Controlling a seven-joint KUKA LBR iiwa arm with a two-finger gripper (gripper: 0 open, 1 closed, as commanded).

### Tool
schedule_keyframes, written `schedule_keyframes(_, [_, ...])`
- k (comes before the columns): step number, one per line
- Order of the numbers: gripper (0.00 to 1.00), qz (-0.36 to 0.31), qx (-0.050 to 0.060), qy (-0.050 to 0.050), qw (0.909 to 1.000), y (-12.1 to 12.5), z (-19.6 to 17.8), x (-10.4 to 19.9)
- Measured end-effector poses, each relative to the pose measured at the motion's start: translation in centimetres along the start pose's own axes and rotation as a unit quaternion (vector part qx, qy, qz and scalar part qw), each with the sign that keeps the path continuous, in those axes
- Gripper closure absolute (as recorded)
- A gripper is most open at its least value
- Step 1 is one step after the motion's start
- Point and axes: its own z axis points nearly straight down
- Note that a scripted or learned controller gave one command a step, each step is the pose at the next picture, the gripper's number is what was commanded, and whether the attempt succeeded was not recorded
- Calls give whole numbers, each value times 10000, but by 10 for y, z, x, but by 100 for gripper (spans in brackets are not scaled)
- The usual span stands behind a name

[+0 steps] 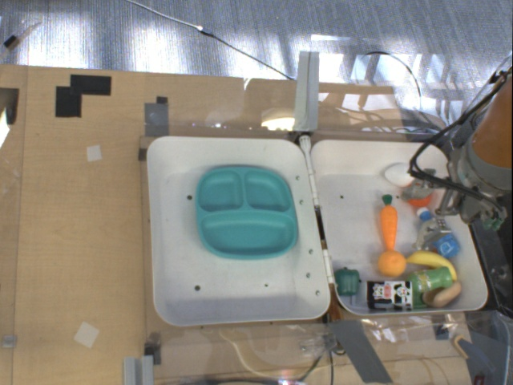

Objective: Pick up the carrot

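Listing the contents of the right-hand shallow white plastic bin [353, 215]: one small orange toy carrot with a green stalk end [389, 224], lying flat on the bin floor near the middle, stalk toward the far wall, tip toward the near wall. Its tip lies just beside, perhaps touching, a round orange ball-shaped fruit [391, 263].

Handling, as a judgement: the carrot looks like moulded plastic, light, stiff and smooth, so likely slippery under hard pads. The taper would squeeze it out of a grip near the tip; the thicker upper body below the stalk is the better hold, fingers closing across its width. That spot also sits well apart from the orange fruit.

Other items, near-right corner, crowded together: a curved yellow banana [430, 261], a green can-like cylinder [433, 280], a tan rounded piece [445, 295], a black-and-white printed carton [389, 294], a small teal cup [347, 280] at the bin's near-left corner, a blue rounded piece [447, 246].

Left-hand white bin [168, 215]: one teal three-compartment plastic tray [247, 212], matte, with rounded corners.

Tool: the two-finger gripper [435, 233] hangs over the right bin, to the right of the carrot and apart from it. Whether it is apart or together cannot be told; nothing is seen held.
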Motion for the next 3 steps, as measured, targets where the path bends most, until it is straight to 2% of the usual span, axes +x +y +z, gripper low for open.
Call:
schedule_keyframes(1, [0, 90, 13, -38, 10000, -22, 99, -3])
schedule_keyframes(2, [0, 1167, -6, -33, 9932, 45, 110, 5])
schedule_keyframes(3, [100, 1132, -6, -78, 9935, 47, 98, 1])
